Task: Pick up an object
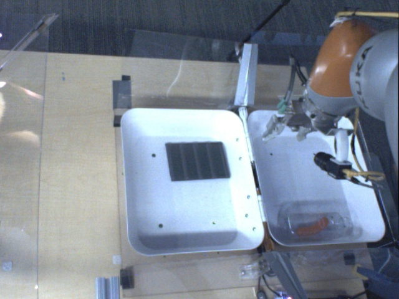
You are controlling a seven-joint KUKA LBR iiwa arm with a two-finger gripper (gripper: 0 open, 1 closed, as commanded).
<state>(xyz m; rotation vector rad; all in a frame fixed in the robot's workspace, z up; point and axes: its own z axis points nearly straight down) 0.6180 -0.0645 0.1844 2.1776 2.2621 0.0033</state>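
Item 1. Pale wooden worktop (68, 185), filling the left and centre of the frame, carrying two shallow white plastic bins side by side.

Item 2. Left-hand white bin (143, 229), centre of frame. Contents: one flat, dark grey ribbed rectangular pad (197, 161), lying flat in the bin's upper middle, well apart from the walls.

Item 3. Right-hand white bin (274, 167), right of centre. Contents: one clear plastic bottle-like container (315, 222) with something reddish-orange inside, lying on its side near the bin's lower edge. What the inner item is, I cannot make out.

Item 4. Grey arm with orange band (340, 48), entering from the upper right of the frame. Its two-finger gripper (277, 124) hangs over the upper left corner of the right-hand bin, near the divider between the bins. Nothing is seen between its tips; whether they stand apart or together cannot be told at this size and angle.

Item 5. Small black fitting with cabling (330, 164), below the wrist, over the right bin.

Status of task: not done. By my reading no object is lifted. The clear container lies well apart from the gripper, toward the lower right; the ribbed pad lies in the other bin. Approach, closing and lifting all appear to remain.
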